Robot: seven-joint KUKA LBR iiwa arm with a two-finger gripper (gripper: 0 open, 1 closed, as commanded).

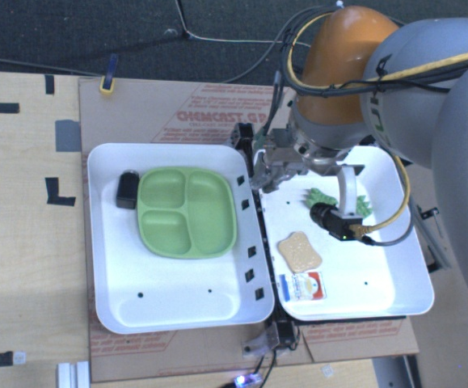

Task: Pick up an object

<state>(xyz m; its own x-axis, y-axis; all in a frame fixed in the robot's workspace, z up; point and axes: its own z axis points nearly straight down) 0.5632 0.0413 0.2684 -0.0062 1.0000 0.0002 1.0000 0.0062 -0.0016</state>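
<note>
My gripper (267, 170) hangs below the orange band, over the top left corner of the right bin (395, 293), close to the wall shared by the two bins. Below it in that bin lie a tan slice of toast (299, 252), a red and white packet (302, 286) and a green leafy piece (324, 196), partly hidden by the wrist. In the left bin (169, 307) a green divided plate (187, 212) lies flat, with a small black block (127, 190) at its left edge. Nothing shows in the gripper.
A black cable end (335, 221) with a yellow hose loops from the wrist over the right bin, next to the leafy piece. The bins rest on a cardboard sheet (177, 111). Black clips (254, 253) run along the dividing wall.
</note>
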